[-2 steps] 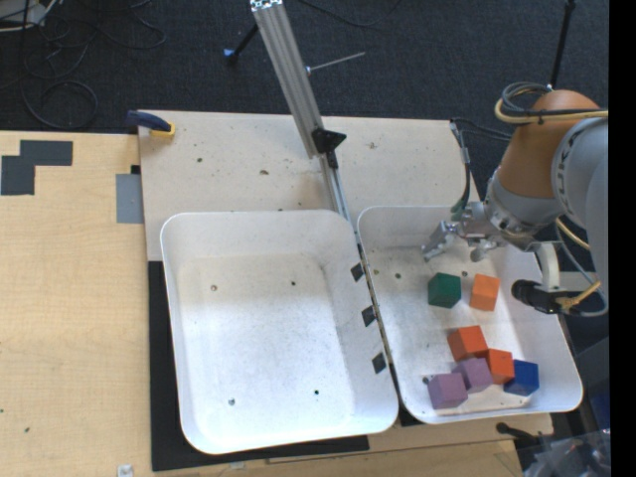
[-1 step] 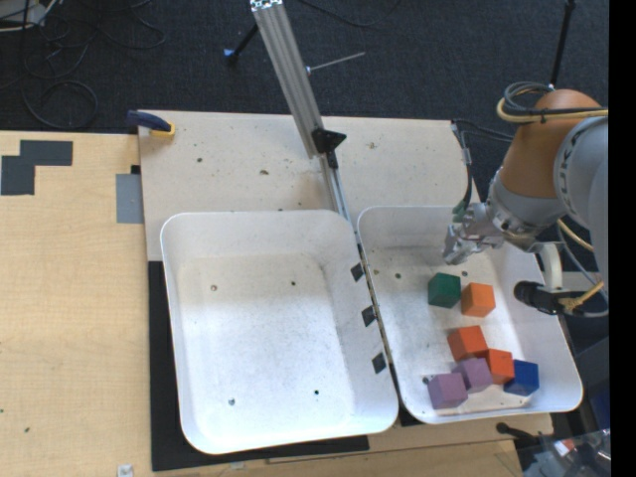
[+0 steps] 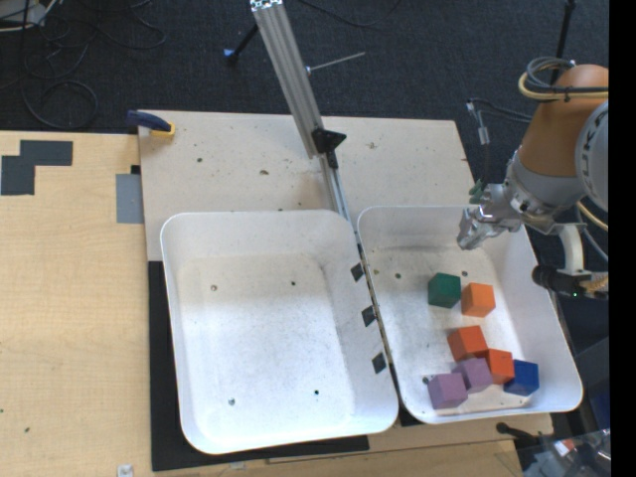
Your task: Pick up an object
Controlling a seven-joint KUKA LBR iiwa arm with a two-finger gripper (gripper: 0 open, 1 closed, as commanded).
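Desk (image 3: 248,162) carries two white bins. Left bin (image 3: 199,246), beside the right bin. Right bin (image 3: 556,366) is the landmark: all blocks lie inside it. Gripper (image 3: 475,229) hangs over its far edge; can't tell how it is set. Green cube (image 3: 444,289) mid-bin, orange cube (image 3: 478,299) beside it. Nearer the front wall: a red-orange cube (image 3: 466,342), another (image 3: 500,365), two purple cubes (image 3: 475,373) (image 3: 447,390), blue cube (image 3: 523,377).

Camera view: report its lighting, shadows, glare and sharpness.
Camera view: lighting is even and soft, with faint shadows beside the blocks, such as the green block; no strong glare on the right bin; the blocks look reasonably sharp, while the gripper is soft and small, so its detail is unclear.
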